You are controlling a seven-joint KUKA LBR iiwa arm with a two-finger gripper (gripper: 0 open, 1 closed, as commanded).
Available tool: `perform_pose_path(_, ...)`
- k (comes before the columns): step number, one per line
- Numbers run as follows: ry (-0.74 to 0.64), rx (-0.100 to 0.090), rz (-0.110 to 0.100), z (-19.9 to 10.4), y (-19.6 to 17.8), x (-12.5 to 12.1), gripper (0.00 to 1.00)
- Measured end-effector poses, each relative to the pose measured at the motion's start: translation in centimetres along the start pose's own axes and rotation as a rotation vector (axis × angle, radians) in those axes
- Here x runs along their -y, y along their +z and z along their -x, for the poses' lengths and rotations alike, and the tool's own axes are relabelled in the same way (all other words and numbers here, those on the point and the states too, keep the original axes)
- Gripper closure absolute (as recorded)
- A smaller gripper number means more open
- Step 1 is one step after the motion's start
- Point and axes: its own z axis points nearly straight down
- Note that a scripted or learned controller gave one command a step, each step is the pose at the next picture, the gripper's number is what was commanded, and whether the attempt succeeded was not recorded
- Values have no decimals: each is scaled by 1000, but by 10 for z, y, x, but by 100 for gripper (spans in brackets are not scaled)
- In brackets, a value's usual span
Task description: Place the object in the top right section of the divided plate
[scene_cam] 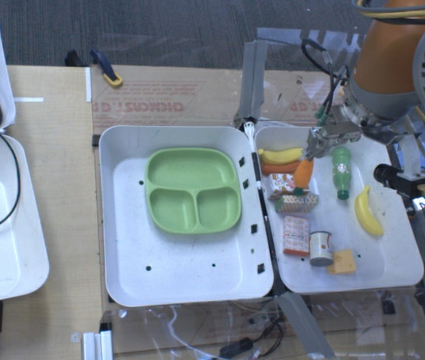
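Observation:
A light green divided plate point(193, 190) lies in the left white bin point(122, 276), with one wide section at the back and two smaller ones at the front. My gripper point(315, 147) hangs over the back left part of the right bin point(392, 272). It is just above an orange carrot point(303, 173) and beside a small yellow banana point(281, 155). Nothing can be seen between the fingers from this angle.
The right bin also holds a green bottle point(341, 172), a larger banana point(367, 211), a patterned packet point(294, 199), a red and white box point(296, 235), a small can point(320, 248) and a yellow wedge point(342, 262). A cable runs across the white tub point(2, 223) at far left.

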Motion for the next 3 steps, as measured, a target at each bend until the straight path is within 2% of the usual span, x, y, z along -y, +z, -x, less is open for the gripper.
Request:
perform_pose_path(1, -40, 1, 2, -82, 17, -38, 100)
perform_pose_path(2, -259, 2, 3, -145, 31, -88, 100)
perform_pose_path(3, -88, 3, 3, -175, -152, -94, 100)
